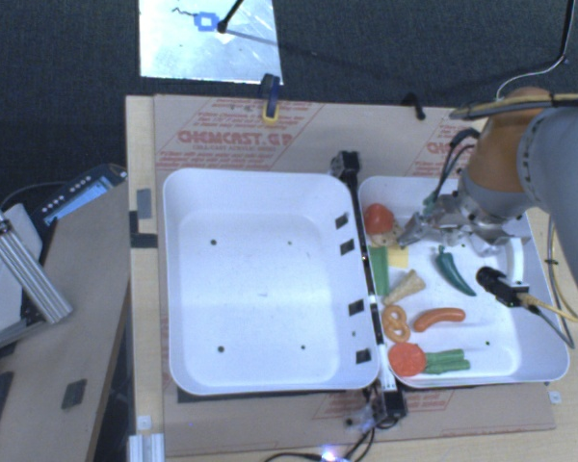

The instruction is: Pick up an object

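Brown cardboard underlies two glossy white bins; in the right bin (pixel 535 354), the gripper (pixel 416 227) hangs beside a round red tomato (pixel 379 219), jaw state impossible to tell.

Bench and its surroundings, seen from my overhead camera.

I take the brown cardboard sheet (pixel 270 128) printed with red lettering as my landmark: it lies flat across the bench, and a yellow-and-blue clamp (pixel 270 99) grips its far edge. Beyond that edge, dark blue-grey carpet (pixel 414 27) covers the floor, with a shiny reflective panel (pixel 209 27) lying on it and catching bright light. A thin black cable (pixel 559 27) trails over the carpet to the sheet's far right. Left of the sheet I see a tan wooden surface (pixel 67 316), a dark handheld controller (pixel 77 193) and an angled aluminium rail (pixel 19 263).
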Controlling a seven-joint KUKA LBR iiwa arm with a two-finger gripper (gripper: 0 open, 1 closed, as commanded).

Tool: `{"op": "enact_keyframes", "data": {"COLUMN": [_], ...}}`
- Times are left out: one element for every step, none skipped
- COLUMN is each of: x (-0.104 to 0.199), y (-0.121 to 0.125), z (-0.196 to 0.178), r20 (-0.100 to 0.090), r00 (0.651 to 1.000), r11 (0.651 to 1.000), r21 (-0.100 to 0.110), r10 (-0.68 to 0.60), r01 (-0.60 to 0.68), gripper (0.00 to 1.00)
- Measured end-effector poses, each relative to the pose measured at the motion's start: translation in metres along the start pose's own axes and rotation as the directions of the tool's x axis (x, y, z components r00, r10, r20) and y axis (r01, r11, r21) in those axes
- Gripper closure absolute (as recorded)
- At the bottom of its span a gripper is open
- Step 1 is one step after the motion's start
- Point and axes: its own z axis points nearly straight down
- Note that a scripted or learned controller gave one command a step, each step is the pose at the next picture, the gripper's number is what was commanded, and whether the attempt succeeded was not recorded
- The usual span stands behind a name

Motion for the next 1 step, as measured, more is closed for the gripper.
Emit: {"op": "enact_keyframes", "data": {"x": [0.013], "y": [0.0155], "z": [0.0003], "r20": [0.003], "r00": [1.0], "r11": [1.0], "r21": [0.007], "r10": [0.013], "r01": [-0.013], "gripper": [0.0]}}
